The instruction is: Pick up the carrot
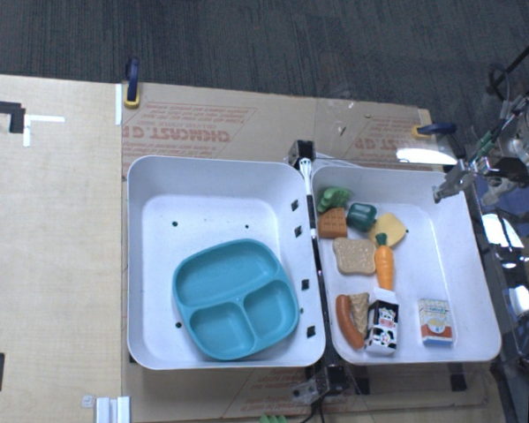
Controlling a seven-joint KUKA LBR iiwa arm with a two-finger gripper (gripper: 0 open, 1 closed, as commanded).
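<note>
Carrot (384,266) lies in the right bin (471,261), leafy end up, wedged touching bread slice (355,256), so approach from its free right side. Claw state: can't tell.

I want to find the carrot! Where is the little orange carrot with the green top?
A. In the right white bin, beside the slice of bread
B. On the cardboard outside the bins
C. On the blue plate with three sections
A: the small orange carrot with a green top lies in the right white bin, just right of the tan bread slice.
</note>
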